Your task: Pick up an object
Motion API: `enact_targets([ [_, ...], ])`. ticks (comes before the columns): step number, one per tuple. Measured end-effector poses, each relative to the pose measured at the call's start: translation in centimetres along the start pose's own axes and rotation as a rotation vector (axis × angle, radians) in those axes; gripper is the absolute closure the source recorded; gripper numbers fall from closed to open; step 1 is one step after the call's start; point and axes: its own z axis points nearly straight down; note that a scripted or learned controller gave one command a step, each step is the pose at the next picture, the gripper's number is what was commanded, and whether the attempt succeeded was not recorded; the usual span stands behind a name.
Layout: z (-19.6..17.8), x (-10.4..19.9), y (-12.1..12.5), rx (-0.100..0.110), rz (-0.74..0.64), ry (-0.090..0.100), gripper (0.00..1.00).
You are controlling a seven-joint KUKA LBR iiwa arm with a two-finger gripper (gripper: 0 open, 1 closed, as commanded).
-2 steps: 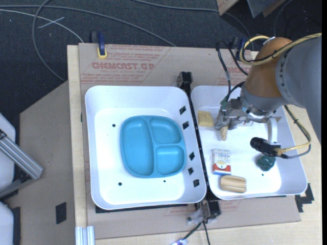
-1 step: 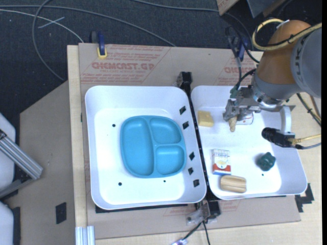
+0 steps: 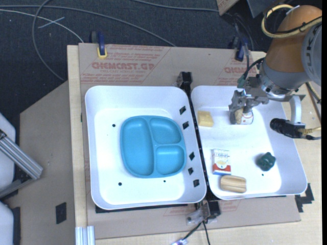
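1. Nearest us in the right white plastic bin [image 3: 291, 185] we see a tan bread-like roll [image 3: 233, 184], a small red-and-white printed carton [image 3: 221, 162] and a dark green lumpy object [image 3: 265, 161].
2. A blue three-compartment plastic tray [image 3: 152, 145] sits in the left white bin [image 3: 97, 137].
3. Farther back, a pale yellow block [image 3: 205, 119] lies left of the two-finger metal gripper [image 3: 243, 117], which we see pinching a small white-and-red object [image 3: 247, 118].

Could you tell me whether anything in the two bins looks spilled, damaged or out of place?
Nothing stands out. The blue divided plate lies flat in the left bin; the small items in the right bin sit apart, unspilled.
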Motion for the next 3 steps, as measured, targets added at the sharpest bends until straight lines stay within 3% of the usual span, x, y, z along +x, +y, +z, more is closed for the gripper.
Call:
enact_targets([
  [1,-2.4,0.0,0.1,0.001,0.0,0.0,1.0],
  [3,-1.9,9.1,1.1,0.003,-0.001,0.0,1.0],
])
